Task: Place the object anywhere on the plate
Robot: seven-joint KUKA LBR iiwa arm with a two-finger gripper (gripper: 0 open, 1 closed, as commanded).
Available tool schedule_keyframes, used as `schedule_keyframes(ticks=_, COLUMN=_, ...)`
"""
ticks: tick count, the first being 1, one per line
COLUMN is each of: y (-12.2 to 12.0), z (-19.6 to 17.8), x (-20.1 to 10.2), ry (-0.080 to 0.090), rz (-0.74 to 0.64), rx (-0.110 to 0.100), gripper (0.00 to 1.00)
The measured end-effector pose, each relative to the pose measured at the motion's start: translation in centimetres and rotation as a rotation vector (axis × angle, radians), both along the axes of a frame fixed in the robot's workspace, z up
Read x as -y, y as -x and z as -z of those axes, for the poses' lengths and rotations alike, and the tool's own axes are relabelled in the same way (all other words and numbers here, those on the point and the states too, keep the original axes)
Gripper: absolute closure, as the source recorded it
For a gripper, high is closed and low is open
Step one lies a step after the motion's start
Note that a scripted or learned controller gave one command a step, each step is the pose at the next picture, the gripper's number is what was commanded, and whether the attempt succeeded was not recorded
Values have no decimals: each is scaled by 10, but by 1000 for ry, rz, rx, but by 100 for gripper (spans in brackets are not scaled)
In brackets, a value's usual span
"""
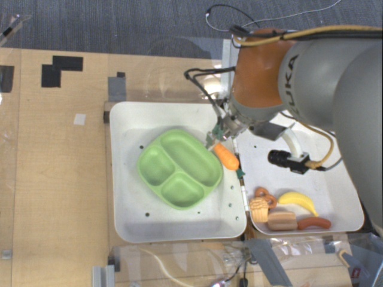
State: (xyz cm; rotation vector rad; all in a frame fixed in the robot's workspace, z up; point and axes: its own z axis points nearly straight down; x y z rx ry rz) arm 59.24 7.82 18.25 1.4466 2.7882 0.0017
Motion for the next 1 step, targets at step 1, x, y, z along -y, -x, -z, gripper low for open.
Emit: schedule_keyframes(ticks=1, y=0, z=0, x=0, ry=0, rz=1, rx=0, gripper=0)
